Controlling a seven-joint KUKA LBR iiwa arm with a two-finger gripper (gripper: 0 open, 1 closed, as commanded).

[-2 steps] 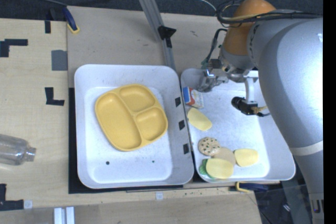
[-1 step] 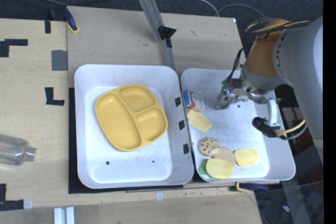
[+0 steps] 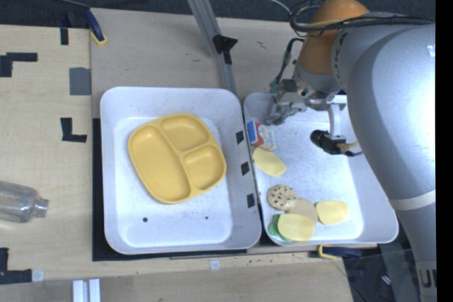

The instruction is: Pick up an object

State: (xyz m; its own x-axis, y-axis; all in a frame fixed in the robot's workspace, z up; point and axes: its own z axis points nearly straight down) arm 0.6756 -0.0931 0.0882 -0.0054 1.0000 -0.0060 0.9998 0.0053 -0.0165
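at the near edge of the right bin (image 3: pixel 368 226) lies a cluster of toy foods: a pale green-yellow round piece (image 3: pixel 295 226) overlapping a green piece (image 3: pixel 274 227) at the near left corner, a tan piece (image 3: pixel 304 208) just behind it, and a yellow lemon-like piece (image 3: pixel 331 211) touching on the right. just behind these sits a chocolate-chip cookie (image 3: pixel 281 196), and farther back along the bin's left wall a pale yellow wedge (image 3: pixel 269 163). behind that, still by the left wall, a small red, white and blue packet (image 3: pixel 255 134) rests near the far left corner. the gripper (image 3: pixel 277 113) hangs over that far left corner, just behind the packet; whether its fingers are spread or pressed together cannot be told, and nothing can be made out between them. a black piece of the wrist (image 3: pixel 327 141) juts over the middle of the bin. the left bin (image 3: pixel 120 106) carries a yellow divided plate (image 3: pixel 176 156) in its middle. beyond the bins the orange band (image 3: pixel 327 35) tops the grey arm (image 3: pixel 393 95), and a metal pole (image 3: pixel 200 2) slants up from the far edge of the left bin. on the bench at the left edge lies a clear bottle (image 3: pixel 20 201).
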